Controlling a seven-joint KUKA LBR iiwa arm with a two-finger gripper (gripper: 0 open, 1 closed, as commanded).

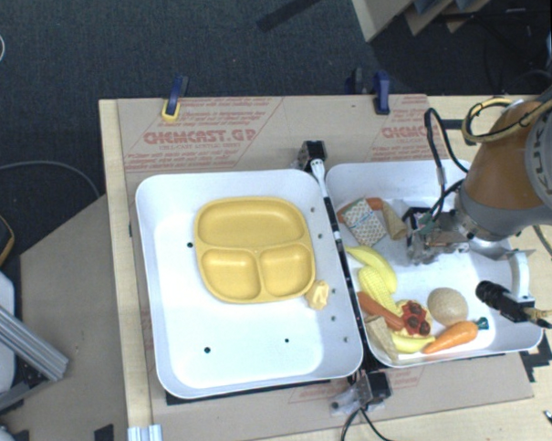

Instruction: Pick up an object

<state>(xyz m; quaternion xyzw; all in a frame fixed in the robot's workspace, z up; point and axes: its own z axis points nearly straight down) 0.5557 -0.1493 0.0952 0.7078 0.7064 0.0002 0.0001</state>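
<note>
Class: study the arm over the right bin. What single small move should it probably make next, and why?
Probably lower the gripper a little towards the yellow corn cob beside it: the gripper hangs over bare floor of the white right bin, gripping nothing visible.

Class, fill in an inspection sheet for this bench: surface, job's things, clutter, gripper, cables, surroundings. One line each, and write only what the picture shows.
Surface: a bench covered with printed brown board, bearing the left bin and the right bin side by side.
Job's things: in the right bin, a carrot, a pale round ball, a banana, a patterned block and small red pieces.
Clutter: a yellow divided tray in the left bin, with a small yellow piece beside it.
Gripper: gripper low over the right bin; finger state unclear.
Cables: black cables along the arm.
Surroundings: dark carpet; clamps at the bench's far edge.
</note>
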